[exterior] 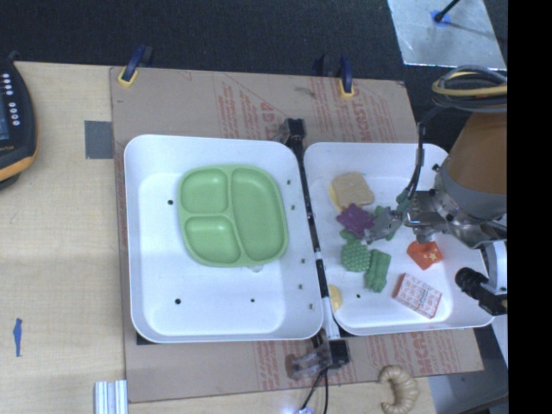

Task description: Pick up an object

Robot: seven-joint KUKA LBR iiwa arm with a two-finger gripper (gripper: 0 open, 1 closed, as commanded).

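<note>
Lying just left of the tool (390, 223) — purple toy (354, 220).

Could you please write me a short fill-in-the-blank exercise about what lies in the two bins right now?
1. The green divided plate lies in the ____ bin.
2. The plate has ____ compartments.
3. The purple toy lies in the ____ bin.
4. The gripper hovers beside the purple toy, above the small ____ block.

Missing words: left; three; right; red
</note>
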